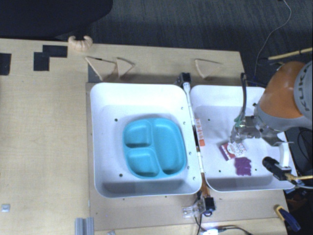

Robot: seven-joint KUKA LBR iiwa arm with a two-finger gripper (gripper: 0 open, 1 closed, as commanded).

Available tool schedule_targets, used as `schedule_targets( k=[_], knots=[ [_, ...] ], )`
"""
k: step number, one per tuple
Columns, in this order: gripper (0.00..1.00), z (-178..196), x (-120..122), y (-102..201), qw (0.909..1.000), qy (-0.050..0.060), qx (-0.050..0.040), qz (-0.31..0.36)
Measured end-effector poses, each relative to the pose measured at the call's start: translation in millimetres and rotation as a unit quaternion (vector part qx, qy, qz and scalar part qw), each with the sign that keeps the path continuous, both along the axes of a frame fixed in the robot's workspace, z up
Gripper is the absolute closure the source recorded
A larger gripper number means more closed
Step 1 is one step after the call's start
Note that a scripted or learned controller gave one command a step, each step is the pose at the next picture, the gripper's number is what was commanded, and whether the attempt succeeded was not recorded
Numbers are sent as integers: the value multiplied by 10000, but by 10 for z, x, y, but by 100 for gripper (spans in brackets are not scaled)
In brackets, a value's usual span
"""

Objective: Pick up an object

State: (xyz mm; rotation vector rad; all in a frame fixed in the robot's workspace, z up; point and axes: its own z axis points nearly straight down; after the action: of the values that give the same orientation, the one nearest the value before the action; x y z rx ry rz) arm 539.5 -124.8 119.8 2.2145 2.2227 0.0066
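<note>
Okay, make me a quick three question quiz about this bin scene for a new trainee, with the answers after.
1. True or false: the blue divided plate lies in the left bin.
2. Which bin is the gripper over?
A. left
B. right
3. Fill in: the small item nearest the camera in the right bin is coloured ____.

Key: 1 true. 2 B. 3 purple.
</note>
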Motion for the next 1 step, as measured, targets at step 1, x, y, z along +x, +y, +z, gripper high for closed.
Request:
schedule_targets(
  k=[1],
  knots=[
    [100, 334, 405, -746, 10000, 2, -13, -11]
  ],
)
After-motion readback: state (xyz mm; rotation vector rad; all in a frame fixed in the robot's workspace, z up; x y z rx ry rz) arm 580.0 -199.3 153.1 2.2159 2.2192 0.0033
